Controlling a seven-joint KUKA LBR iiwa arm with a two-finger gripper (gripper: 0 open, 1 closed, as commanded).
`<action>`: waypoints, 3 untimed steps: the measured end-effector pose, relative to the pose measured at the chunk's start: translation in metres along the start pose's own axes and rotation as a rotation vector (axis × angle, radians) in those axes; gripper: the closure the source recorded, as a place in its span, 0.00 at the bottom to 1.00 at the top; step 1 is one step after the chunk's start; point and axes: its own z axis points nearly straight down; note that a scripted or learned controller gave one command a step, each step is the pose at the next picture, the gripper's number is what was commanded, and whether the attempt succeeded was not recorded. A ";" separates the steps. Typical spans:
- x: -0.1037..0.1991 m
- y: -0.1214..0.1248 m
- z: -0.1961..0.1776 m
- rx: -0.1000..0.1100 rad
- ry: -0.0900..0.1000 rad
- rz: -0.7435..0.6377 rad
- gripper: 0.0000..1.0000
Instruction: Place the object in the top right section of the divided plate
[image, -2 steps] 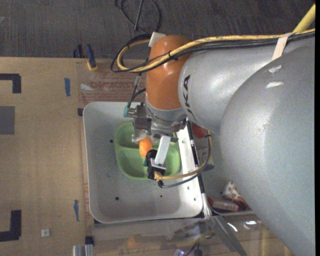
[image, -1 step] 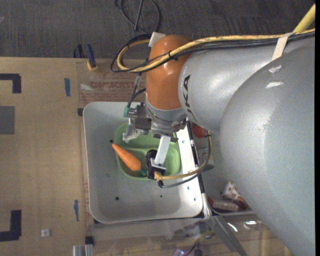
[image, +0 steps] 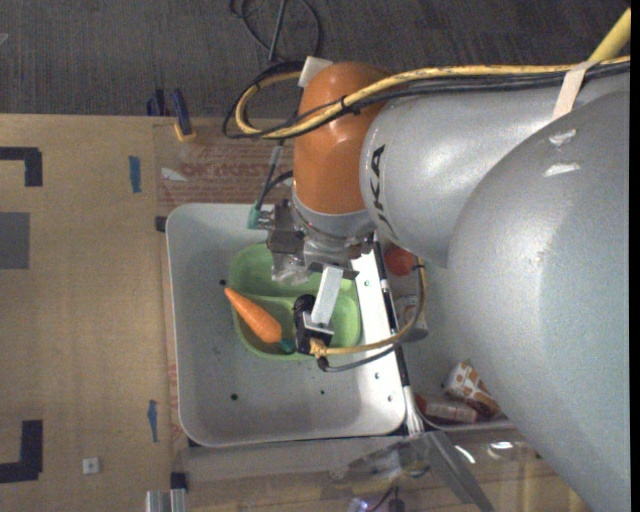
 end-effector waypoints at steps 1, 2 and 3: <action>-0.073 0.024 0.016 0.005 -0.002 0.223 1.00; -0.087 0.081 -0.069 0.001 -0.001 0.431 1.00; -0.085 0.081 -0.079 0.000 -0.003 0.426 1.00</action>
